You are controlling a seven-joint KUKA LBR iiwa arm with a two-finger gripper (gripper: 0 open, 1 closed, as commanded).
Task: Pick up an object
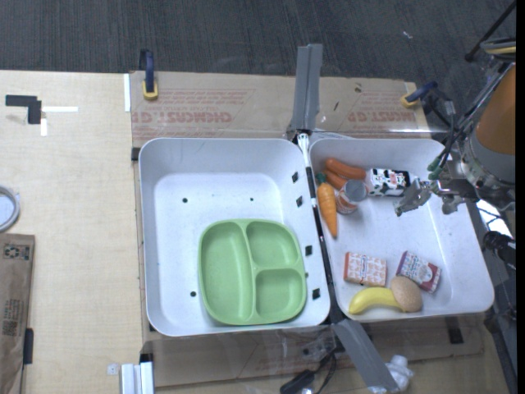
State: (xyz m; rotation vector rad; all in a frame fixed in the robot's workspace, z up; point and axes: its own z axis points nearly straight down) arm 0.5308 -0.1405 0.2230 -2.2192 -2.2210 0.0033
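My gripper hangs over the right part of the right bin, open, with nothing between its fingers. Just to its left lies a small black-and-white cow-print carton. Further left are an orange carrot, a second carrot and a small can. Along the bin's front lie a red-and-white packet, another packet, a yellow banana and a tan round potato.
The left bin holds a green divided plate. A grey post stands at the back between the bins. Clamps grip the cardboard behind. The arm's cables crowd the right edge.
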